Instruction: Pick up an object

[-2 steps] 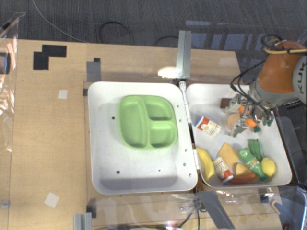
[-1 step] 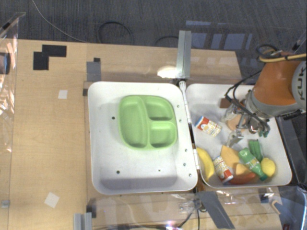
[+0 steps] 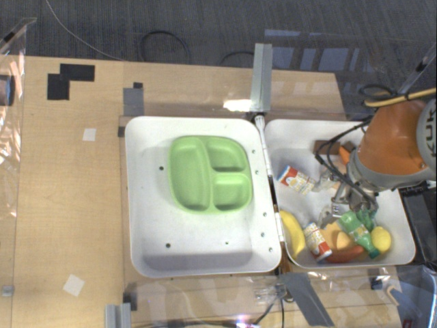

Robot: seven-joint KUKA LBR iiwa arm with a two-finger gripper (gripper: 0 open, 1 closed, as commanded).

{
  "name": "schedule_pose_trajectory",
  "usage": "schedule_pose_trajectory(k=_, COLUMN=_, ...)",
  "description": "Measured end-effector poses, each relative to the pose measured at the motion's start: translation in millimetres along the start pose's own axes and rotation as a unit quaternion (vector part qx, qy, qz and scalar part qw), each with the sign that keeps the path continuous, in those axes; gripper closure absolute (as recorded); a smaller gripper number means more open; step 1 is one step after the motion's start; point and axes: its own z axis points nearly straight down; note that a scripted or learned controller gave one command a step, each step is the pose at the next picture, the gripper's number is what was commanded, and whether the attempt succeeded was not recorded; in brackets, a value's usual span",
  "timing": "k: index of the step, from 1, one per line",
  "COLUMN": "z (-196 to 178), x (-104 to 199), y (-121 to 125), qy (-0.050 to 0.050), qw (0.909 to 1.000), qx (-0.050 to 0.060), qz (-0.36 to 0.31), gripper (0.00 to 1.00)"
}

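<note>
The arm is reaching in from the right over the right bin point(image 3: 403, 248), and its tool point(image 3: 343, 200) is hanging low above that bin's near half, just above the heap of toy food. Dark linkage and cables are crowding the tip, so I cannot tell how the tool is set, and nothing is visibly caught in it.

The likeliest target is the green bottle-like object point(image 3: 360, 227), which is lying directly below and slightly toward the near-right of the tool, its long axis running from upper left to lower right. It is looking glossy green with crinkled highlights, and it is pressing against a small yellow lemon point(image 3: 381, 238) at its far end and an orange-red piece point(image 3: 339, 246) beside it.

A small can point(image 3: 315, 239) is standing just left of that pile, with a banana point(image 3: 293, 231) lying along the bin's left wall. A red-and-white carton point(image 3: 295, 178) is sitting apart, further back.

The left bin point(image 3: 147, 203) is carrying a green divided plate point(image 3: 209, 173).
</note>
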Motion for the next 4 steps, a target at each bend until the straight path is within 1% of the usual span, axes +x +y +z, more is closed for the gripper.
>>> schedule_pose_trajectory(k=1, z=5, x=-107, y=-3, qy=0.01, qw=0.9907, qx=0.001, qz=0.136, gripper=0.0)
schedule_pose_trajectory(k=2, z=3, x=-67, y=-29, qy=0.002, qw=0.9941, qx=0.001, qz=0.109, gripper=0.0)
schedule_pose_trajectory(k=3, z=1, x=-5, y=-26, qy=0.001, qw=0.9952, qx=0.0, qz=0.098, gripper=0.0)
schedule_pose_trajectory(k=4, z=-80, x=3, y=-75, qy=0.003, qw=0.9984, qx=0.001, qz=-0.057, gripper=0.0)
